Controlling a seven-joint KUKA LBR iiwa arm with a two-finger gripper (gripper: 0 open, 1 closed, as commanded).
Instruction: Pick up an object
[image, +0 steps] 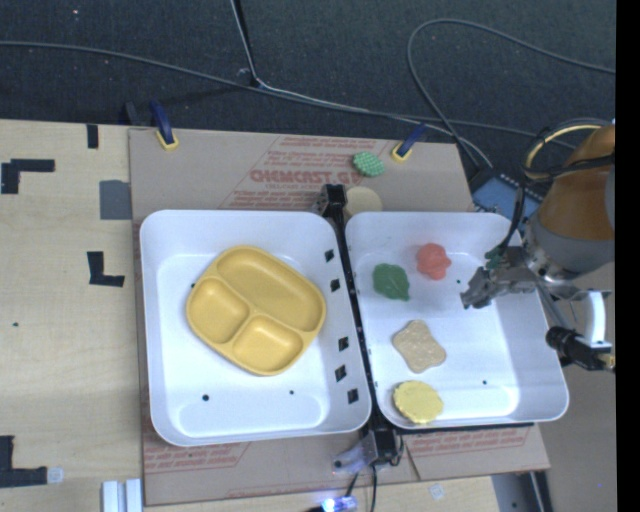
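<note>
- Your arm (575, 215) enters from the right; the tool (480, 291) sits over the right bin (500, 400), near its right wall.
- You cannot tell how far the tool is open: its tip is dark and blurred. Nothing is seen in it.
- Right bin, your candidates: red piece (433, 260) near the back, left of the tool and apart from it; green piece (391, 281) close to the divider; tan waffle (418, 346) mid-bin; yellow disc (417, 402) at the front edge.
- Left bin (170, 400): a yellow tray (256, 309) with three compartments, lying flat.
- On the cardboard (290, 170) behind the bins: a small green piece (368, 163).
- The tabletop (50, 350) carries black tape marks.
</note>
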